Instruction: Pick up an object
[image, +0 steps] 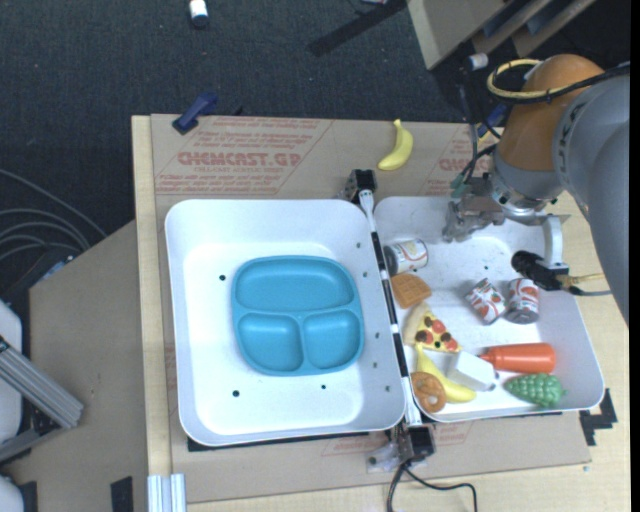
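the arm (590, 120) runs off the right edge. the gripper (470, 222) is too blurred to read its fingers. a yellow piece (452, 388) lies partly under a white block (472, 371).

The gripper (468, 222) hangs over the right bin (585, 345) — a small can (406, 255) just left-below it, the carrot (519, 356) and grapes (533, 389) well below.

Toy carrot (518, 356), lying flat, right bin (580, 330)
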